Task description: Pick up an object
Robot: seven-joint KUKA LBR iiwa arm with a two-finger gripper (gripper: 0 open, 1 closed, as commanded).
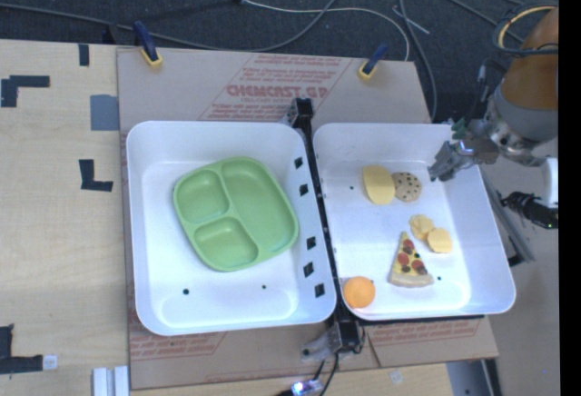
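I see jaws (pixel 442 169) at right bin's (pixel 472 294) far-right rim, grip state unreadable | pizza slice (pixel 410 262): tan triangle, red dots, lying flat near orange ball (pixel 359 292)

An orange ball (pixel 359 292) is sitting in the right bin's near left corner, a pizza slice (pixel 410 262) is lying flat just beside it, yellow chips (pixel 430 234) are resting above that, and a yellow disc (pixel 379 184) is touching a speckled cookie (pixel 408 187).
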